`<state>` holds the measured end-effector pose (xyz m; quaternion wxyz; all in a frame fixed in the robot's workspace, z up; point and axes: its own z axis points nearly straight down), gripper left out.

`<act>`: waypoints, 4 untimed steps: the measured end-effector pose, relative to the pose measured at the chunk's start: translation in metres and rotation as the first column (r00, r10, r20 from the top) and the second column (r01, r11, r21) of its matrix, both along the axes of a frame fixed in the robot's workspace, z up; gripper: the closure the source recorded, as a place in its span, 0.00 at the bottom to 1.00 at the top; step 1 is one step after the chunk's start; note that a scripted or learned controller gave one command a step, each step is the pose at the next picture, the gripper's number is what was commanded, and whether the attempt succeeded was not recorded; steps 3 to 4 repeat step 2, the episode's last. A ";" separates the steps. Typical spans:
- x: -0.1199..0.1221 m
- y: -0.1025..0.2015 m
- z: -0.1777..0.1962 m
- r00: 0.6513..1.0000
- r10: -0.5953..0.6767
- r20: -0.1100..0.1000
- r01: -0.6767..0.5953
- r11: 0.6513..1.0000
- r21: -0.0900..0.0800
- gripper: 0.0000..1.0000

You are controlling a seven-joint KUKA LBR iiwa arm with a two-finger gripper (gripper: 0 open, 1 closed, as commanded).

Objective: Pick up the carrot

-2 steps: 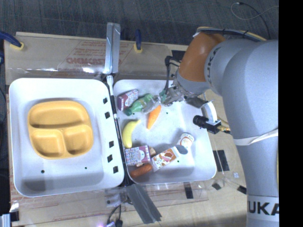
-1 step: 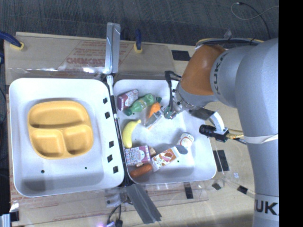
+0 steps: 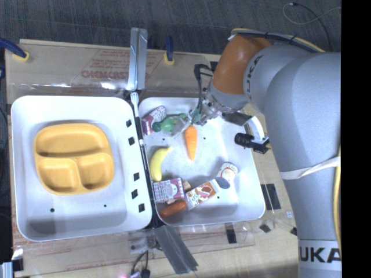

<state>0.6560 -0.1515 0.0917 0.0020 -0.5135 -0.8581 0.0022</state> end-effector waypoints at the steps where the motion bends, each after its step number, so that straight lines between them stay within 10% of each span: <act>1: -0.038 0.003 0.000 0.984 0.178 0.003 -0.178 0.984 0.002 0.00; 2: -0.037 0.003 0.011 0.983 0.183 0.004 -0.183 0.983 0.001 1.00; 4: -0.037 0.003 0.011 0.983 0.183 0.004 -0.183 0.983 0.001 1.00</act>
